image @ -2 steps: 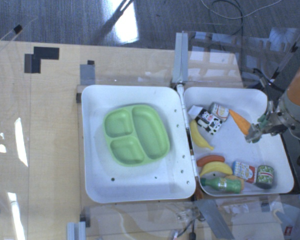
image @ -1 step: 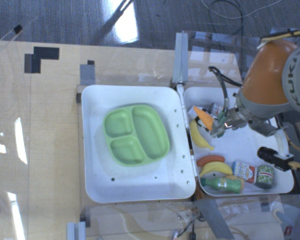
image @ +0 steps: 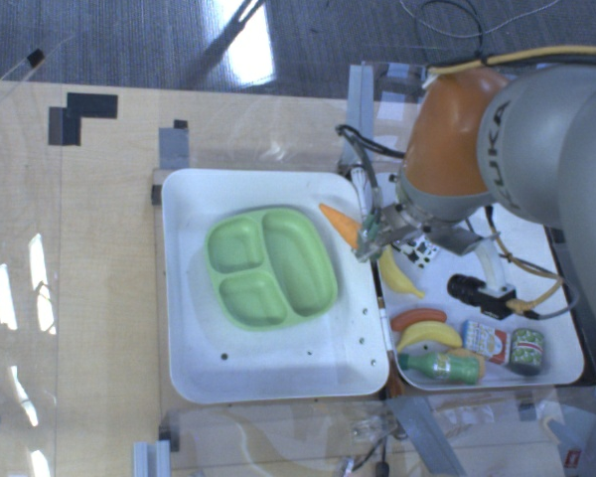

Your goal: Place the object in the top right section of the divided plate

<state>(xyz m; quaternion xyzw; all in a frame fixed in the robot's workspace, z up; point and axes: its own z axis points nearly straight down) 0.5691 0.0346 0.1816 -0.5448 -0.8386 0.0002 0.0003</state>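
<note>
One end effector [image: 370,238] at the left bin's [image: 194,366] three o'clock rim, touching a carrot [image: 340,223], grip unclear, green plate [image: 271,266] alongside.

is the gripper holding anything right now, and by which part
It looks so: the gripper seems to pinch the carrot at its thick right end, the tip pointing left over the left bin, beside the green divided plate.

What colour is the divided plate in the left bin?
Light green divided plate, clearest in the camera view.
</note>
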